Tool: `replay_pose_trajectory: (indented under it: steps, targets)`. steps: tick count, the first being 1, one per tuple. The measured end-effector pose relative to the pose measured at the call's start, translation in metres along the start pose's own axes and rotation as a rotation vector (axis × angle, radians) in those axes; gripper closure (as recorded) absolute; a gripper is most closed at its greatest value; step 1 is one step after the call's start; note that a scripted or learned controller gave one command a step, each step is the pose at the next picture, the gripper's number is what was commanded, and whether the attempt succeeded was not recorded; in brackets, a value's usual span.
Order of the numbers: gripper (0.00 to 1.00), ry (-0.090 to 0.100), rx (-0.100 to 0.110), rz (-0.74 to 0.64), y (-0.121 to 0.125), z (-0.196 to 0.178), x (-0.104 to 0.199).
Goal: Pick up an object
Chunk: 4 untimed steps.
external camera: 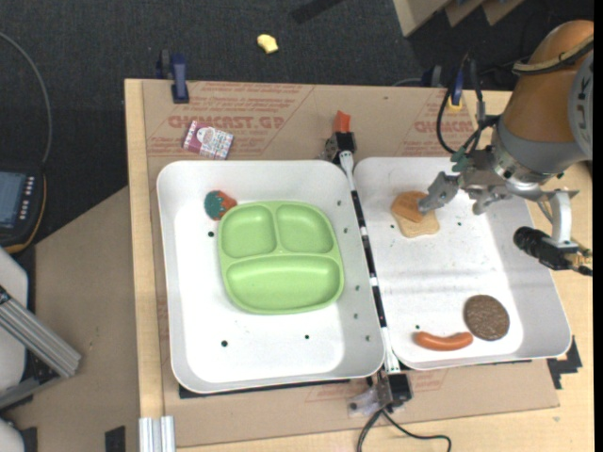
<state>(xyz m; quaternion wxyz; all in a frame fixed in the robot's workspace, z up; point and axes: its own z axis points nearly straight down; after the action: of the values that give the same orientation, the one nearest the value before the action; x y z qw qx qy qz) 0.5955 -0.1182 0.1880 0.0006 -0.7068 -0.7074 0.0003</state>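
Two white bins side by side on the bench. Left bin [188, 337] has a green tray [280, 256] w/ three compartments, plus a small round red/green item [220, 203] touching the tray's upper-left corner; we can't make out what it is.

Right bin [528, 337] holds a tan bread-like piece [415, 217] near its upper-left, a brown round patty [486, 316] lower right, and a sausage [443, 341] just beside the patty, lower left of it.

Arm comes in from the right, partly cut off at the frame edge. Gripper [464, 191] sits over the upper part of the right bin, one finger [439, 194] at or over the bread's right edge. We can't tell contact vs. hover. Fingers look spread apart, nothing seen between them. Wrist body hides the bin's rear wall behind it.
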Motion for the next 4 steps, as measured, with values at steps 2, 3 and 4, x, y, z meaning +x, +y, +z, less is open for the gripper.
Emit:
replay_pose_trajectory:
  steps: [2,3,4]
  targets:
    - [1.0,-0.002,-0.005,0.0,0.032,0.085,0.014]
    - [0.0,-0.002,-0.004,0.0,0.032,0.086,0.014]
    - [0.0,-0.002,-0.006,0.0,0.062,0.104,-0.002]
